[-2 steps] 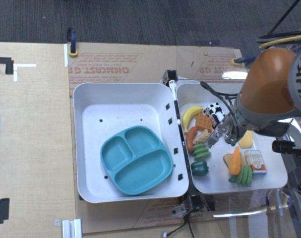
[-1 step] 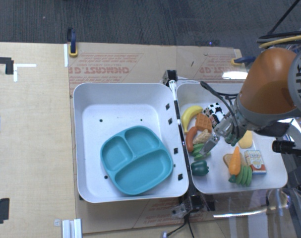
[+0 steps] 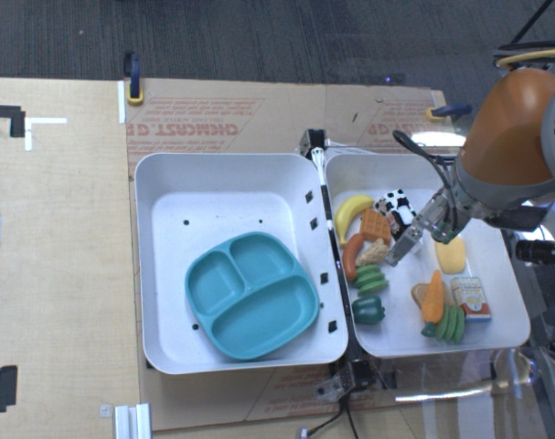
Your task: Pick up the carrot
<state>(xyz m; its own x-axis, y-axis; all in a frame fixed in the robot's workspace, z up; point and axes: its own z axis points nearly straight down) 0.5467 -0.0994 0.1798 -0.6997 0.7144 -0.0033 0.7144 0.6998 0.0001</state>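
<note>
The carrot point(image 3: 433, 299) is a small orange piece with a green tip, lying in the right bin point(image 3: 496, 337) near its front right, between a tan slice and a small carton. My gripper point(image 3: 404, 244) hangs over the middle of that bin, up and to the left of the carrot and apart from it. It points down-left toward an orange waffle-like piece point(image 3: 376, 226). I see nothing held in it.
The right bin also holds a banana point(image 3: 352, 212), a red sausage point(image 3: 350, 257), a green cucumber point(image 3: 370, 280), a green pepper point(image 3: 368, 311), a yellow block point(image 3: 452, 257), a carton point(image 3: 473, 298) and green beans point(image 3: 449, 326). A teal divided plate point(image 3: 252, 293) lies in the left bin point(image 3: 158, 245).
</note>
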